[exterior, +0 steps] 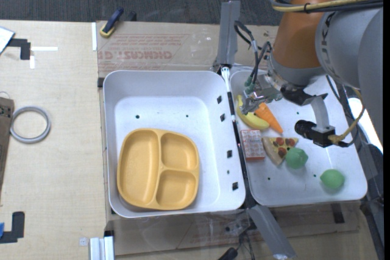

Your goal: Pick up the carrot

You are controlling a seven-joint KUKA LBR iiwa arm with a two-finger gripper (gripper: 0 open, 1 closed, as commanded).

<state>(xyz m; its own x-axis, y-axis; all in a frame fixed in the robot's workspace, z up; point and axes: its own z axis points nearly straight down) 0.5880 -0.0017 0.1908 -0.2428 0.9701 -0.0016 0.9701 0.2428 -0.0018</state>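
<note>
The orange carrot (270, 117) lies in the right bin (350, 189) near its back left corner, its tip pointing toward the front right. A yellow banana (252, 120) lies right beside it on the left. My gripper (256, 94) hangs low over the carrot's thick back end, at or just above it. The grey arm with its orange band (304, 27) rises behind and covers the bin's back part. Whether the carrot is gripped cannot be made out from this angle.
In the right bin also lie a red-and-white packet (251, 145), a pizza slice (281, 147) and two green balls (297, 158) (332, 179). The left bin (164, 94) holds a yellow divided plate (159, 168). A tape roll (28, 124) lies on the bench at left.
</note>
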